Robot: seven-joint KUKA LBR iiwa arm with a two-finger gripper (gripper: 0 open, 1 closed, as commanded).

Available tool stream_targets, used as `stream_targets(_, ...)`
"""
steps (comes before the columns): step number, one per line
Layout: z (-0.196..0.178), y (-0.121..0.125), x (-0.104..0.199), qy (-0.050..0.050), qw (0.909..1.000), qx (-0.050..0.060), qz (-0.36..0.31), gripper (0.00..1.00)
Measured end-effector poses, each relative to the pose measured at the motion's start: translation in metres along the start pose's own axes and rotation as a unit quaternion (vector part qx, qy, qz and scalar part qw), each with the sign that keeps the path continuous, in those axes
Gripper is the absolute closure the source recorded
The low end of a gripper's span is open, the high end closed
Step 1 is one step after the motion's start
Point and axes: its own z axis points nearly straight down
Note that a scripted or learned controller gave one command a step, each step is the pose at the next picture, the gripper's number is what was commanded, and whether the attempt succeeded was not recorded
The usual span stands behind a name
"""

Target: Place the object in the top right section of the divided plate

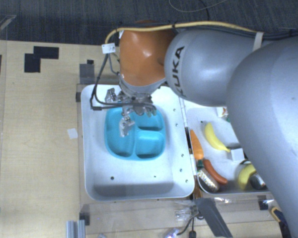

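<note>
Gripper (126,125) is hanging down over the blue divided plate (114,143), its tips over the big left section close to the middle divider. Honestly I can't tell how it's set or whether anything is in it; from this angle it's just a blurry bit of metal under the wrist.

As for the object, no idea which one it's meant to be. Nothing is lying in the top right section (153,121) or anywhere else on the plate as far as I can see, so I'd say the placing isn't done yet.

Moving outward, the plate sits in the left white bin (134,187). The right bin (188,114) holds a banana (214,137), a carrot (196,146) and what looks like a sausage (214,171), mostly hidden under the arm. Both bins sit on a pale wooden bench (35,148), with dark carpet (64,9) beyond it.
</note>
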Motion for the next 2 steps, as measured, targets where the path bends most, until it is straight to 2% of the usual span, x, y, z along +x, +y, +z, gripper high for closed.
stream_targets(1, 0.020, 0.017, 0.093, -0.010, 0.9857, 0.002, -0.168, 0.00)
stream_targets(2, 0.028, 0.061, 0.093, -0.019, 0.9803, 0.011, -0.196, 0.00)
